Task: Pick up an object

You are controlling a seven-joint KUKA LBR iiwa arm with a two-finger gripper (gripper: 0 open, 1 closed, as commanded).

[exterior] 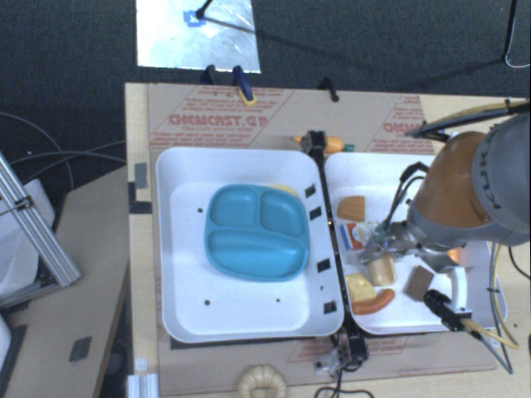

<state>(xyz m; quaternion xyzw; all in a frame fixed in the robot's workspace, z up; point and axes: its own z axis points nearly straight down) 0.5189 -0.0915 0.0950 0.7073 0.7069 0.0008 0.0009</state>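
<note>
I see the arm (465,189) reaching over the right bin (373,162), tool (383,243) low among the food pieces near the bin's middle. Cannot tell from here how the tool stands. A tan piece (381,269) lies just beside it, toward the counter's near edge; a sausage (372,303) sits at the bin's near wall. A blue divided plate (255,231) rests in the left bin (178,247).
</note>
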